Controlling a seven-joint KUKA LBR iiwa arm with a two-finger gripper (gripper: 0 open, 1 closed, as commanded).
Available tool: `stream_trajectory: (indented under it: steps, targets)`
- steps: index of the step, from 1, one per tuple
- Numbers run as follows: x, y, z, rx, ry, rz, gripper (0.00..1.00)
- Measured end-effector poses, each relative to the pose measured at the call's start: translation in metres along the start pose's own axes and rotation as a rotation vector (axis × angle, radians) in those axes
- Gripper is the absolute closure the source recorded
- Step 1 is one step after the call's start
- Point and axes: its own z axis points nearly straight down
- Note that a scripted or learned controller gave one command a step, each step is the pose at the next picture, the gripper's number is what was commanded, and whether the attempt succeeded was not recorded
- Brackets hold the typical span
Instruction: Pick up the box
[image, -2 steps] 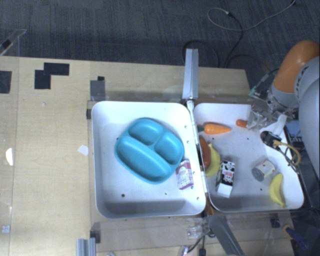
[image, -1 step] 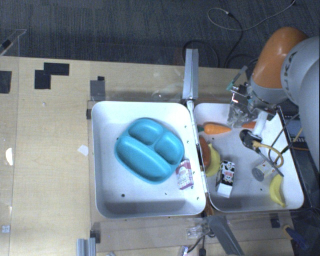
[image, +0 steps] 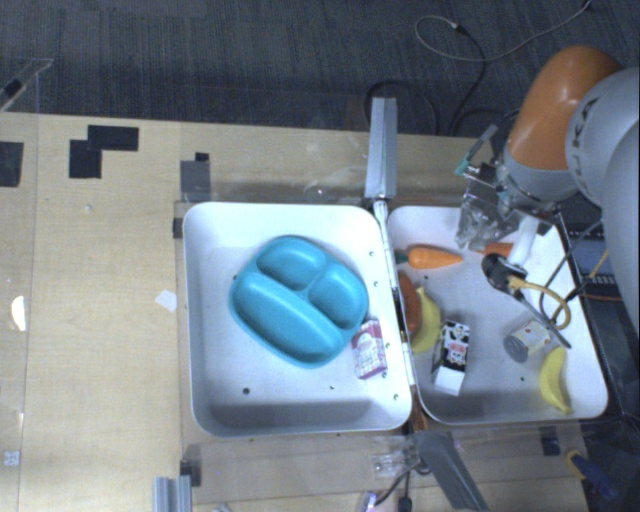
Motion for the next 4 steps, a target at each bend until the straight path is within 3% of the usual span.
stream_trajectory:
  steps: [1, 2, 3, 4]
  targets:
    - [-0.031, -0.019, 0.072, 0.007, -0.005, -0.002, 1.00]
    - [-0.059, -0.079, 0.048, 0.006, -0.004, -0.106, 1.00]
    - [-0.008, -0.059, -0.012, 0.005, -0.004, -0.123, 1.00]
    - [-0.003, -0.061, 0.013, 0.007, -0.004, -0.069, 1.00]
